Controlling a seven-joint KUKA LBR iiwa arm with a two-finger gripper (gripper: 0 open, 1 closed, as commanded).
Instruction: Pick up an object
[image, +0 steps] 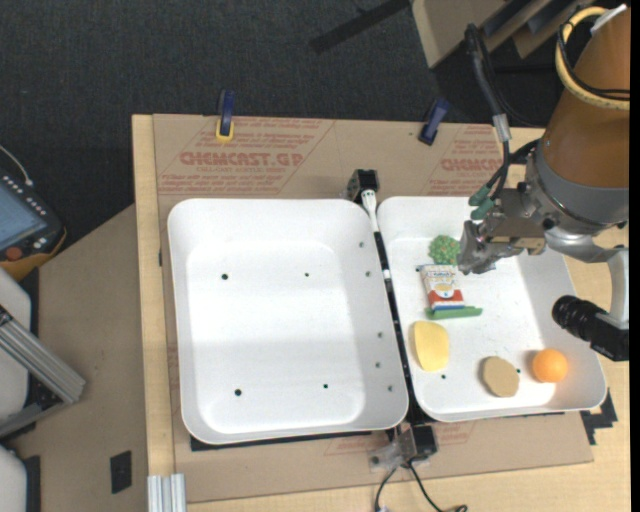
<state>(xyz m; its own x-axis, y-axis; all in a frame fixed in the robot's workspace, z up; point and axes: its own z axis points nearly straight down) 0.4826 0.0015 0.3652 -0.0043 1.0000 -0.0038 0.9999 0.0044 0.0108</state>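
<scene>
Hovering over the right bin, hand sits beside a green leafy toy; grip state unclear. Below: small red-and-white carton, yellow piece, tan round piece, orange ball. Left bin alongside.

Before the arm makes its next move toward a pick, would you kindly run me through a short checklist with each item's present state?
1. Objects lie in the right bin: ok.
2. Gripper is over that bin, beside the green object: ok.
3. An object sits between its fingers: cannot tell.
4. The small box, yellow piece, tan piece and orange ball lie apart: ok.
5. Green object is free of the box: cannot tell.
</scene>
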